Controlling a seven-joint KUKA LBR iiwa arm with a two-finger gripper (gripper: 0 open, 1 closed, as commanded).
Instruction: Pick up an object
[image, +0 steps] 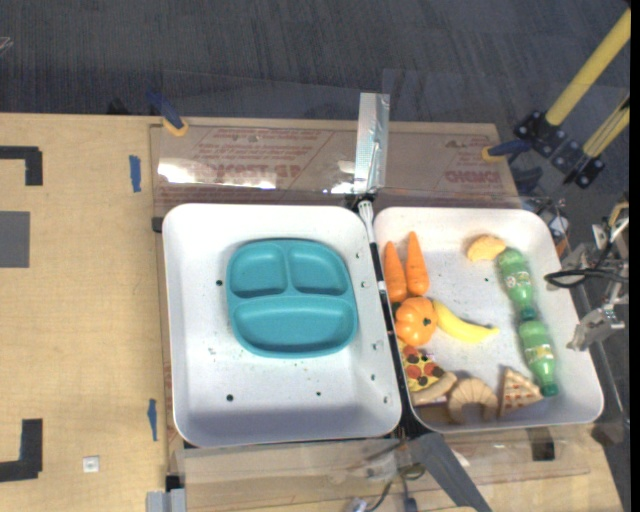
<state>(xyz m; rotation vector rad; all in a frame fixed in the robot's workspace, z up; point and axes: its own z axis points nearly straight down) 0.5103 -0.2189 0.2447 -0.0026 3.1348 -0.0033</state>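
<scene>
Where the two bins meet, a metal post (373, 140) stands behind them against a taped cardboard panel (260, 160); yellow bars (600, 55) cross the far right corner; the bench (70, 300) to the left is bare brown board with black corner marks. The left bin (180, 330) holds a teal divided plate (292, 297), flat and near its middle, well apart from everything else.

The things to pick crowd the right bin (455, 290). Two carrots (395, 272) lie side by side along its left wall; an orange fruit (415, 320) sits just below them, touching a banana (465, 325) that curves toward the bin's centre; a bun (486, 247) lies near the far edge. Two green bottles (515, 275) lie end to end down the right side, the nearer one (537, 350) reaching toward the front corner. Along the front wall sit a pizza slice (423, 370), a croissant (472, 397) and a second slice (517, 388), packed close together.

The gripper (598, 328) shows as a grey metal piece with dark cables at the bin's right rim, partly cut off; whether it is wide or narrow cannot be told, and nothing is seen held in it. The bottles lie nearest it, just inside the rim; the front slice is near; the carrots and fruit lie across the bin from it, behind the banana and bottles.
</scene>
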